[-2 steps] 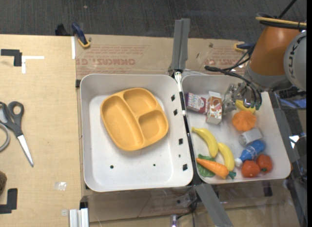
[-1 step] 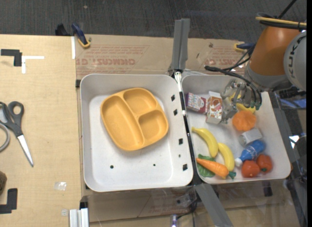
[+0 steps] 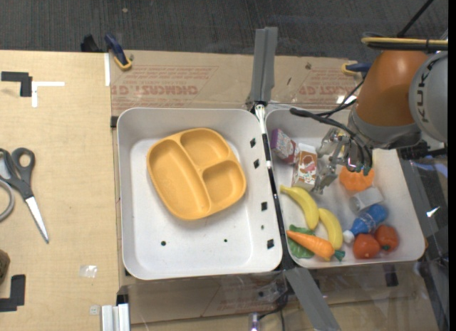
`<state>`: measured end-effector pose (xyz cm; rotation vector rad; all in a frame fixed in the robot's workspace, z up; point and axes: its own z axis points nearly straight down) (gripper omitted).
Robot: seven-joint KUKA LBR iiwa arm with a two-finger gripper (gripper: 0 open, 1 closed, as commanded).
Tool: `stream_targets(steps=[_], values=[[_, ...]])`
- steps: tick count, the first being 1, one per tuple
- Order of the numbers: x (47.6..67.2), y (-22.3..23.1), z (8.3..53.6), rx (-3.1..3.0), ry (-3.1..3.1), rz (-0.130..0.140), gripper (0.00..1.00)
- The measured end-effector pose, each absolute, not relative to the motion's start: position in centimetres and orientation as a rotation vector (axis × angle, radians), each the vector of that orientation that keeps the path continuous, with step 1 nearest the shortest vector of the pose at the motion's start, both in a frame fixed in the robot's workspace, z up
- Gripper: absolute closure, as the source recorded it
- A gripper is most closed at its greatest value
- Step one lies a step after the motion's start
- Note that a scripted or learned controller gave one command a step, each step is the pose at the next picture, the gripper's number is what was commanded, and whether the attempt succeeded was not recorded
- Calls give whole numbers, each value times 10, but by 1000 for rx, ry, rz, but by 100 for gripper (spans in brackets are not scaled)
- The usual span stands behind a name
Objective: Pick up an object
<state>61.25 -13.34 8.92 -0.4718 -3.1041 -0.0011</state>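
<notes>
- Fingers [image 3: 324,179] of the two-finger gripper [image 3: 340,169] look apart, nothing seen clamped btwn them; gripper sits low over the back half of the right bin.
- Light wooden bench [image 3: 57,144] spans the left of the view; brown cardboard sheet [image 3: 185,80] lies behind the bins.
- Left shallow white bin [image 3: 128,180] holds just one item, approx centred.
- Right shallow white bin [image 3: 412,208] holds all the small pickable items; touches the left bin along the middle divider.
- Grey arm w/ orange band [image 3: 388,95] comes in from the right, above the right bin's back-right corner.
- Yellow-orange plastic plate w/ three compartments [image 3: 196,173] lies flat in the left bin, turned at a slant.
- Grey-handled scissors [image 3: 25,187] on the bench, far left, well apart from the bins.
- Yellow toy banana [image 3: 306,205] mid right bin, just below-left of the gripper; second yellow banana [image 3: 330,226] just beside it, nearer the front.
- Orange toy carrot w/ green top [image 3: 311,243] at the front-left of the right bin, touching the second banana.
- Orange round object [image 3: 356,179] right under the gripper's right side; contact unclear.
- Blue bottle-like item [image 3: 370,216] near the front right, w/ two red round items [image 3: 376,241] just in front of it.
- Red-and-white packet [image 3: 307,167] just left of the gripper; purple packet [image 3: 283,146] beside it, toward the back-left corner.
</notes>
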Motion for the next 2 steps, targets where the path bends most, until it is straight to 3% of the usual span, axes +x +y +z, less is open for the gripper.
stream_targets(steps=[1,2], values=[[517,-165,89,-521,-3094,-1,0],[477,-126,88,-524,-3092,-2,0]])
